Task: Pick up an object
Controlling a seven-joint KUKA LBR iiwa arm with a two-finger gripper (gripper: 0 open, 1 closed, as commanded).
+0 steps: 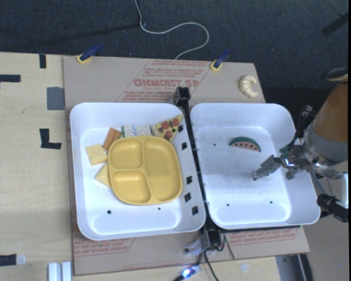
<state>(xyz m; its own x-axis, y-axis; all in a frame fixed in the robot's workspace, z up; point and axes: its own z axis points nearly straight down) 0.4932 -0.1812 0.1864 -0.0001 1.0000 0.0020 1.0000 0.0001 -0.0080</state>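
Two shallow white bins are seen side by side on a cardboard sheet (164, 81) laid over the bench.

Left bin (85, 157) — a yellow divided plate (145, 170) is lying in the middle. Small pieces are tucked along its upper and left edges: a pale square cracker (96, 154), an orange-brown piece (112, 137) just above it, a pizza slice (169, 125) at the plate's top right, and a light patterned piece between them that cannot be made out.

Right bin (281, 119) — a watermelon slice (245, 144) is lying flat on the floor in the upper middle, red with a green rind, apart from the walls.

The arm (333, 122) is seen entering from the right over the bin's right wall. The gripper (269, 167) is held low over the bin floor, below and to the right of the watermelon slice and clear of it. One grey finger (263, 171) is seen pointing left; the other is not separated out, so how far the tool is open cannot be told. Nothing is seen between the fingers.

A small beige object (249, 86) is resting on the cardboard beyond the right bin's far corner. A thin white cable (181, 28) is looped across the dark floor above.
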